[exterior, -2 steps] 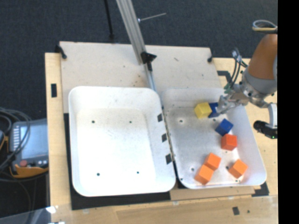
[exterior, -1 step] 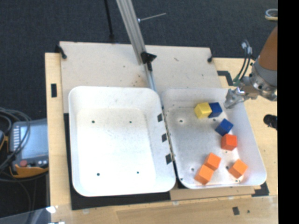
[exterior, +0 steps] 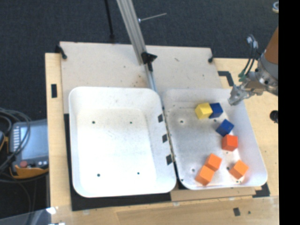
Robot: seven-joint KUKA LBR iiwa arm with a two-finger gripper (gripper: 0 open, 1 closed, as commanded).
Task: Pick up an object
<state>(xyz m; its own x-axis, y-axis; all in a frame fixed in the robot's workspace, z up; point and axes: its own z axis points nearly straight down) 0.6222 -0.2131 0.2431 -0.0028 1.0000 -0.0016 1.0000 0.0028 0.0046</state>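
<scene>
Small coloured cubes, all candidates, lie loose in the shallow white right-hand bin (exterior: 180,102), lower right of frame: yellow cube (exterior: 203,110) touching a blue cube (exterior: 216,109), second blue cube (exterior: 225,127), red-orange cube (exterior: 229,143), three orange cubes (exterior: 213,162) (exterior: 205,175) (exterior: 238,169) near the bottom rim. None lifted; judged pick not yet begun, whole grasp left. Tool (exterior: 236,98) hangs at the bin's upper right rim, carrying nothing; arm enters from right edge, wrist angled down-left. Spread or pressed together: cannot tell. Left white bin (exterior: 117,95) on wooden worktop (exterior: 117,55).
</scene>
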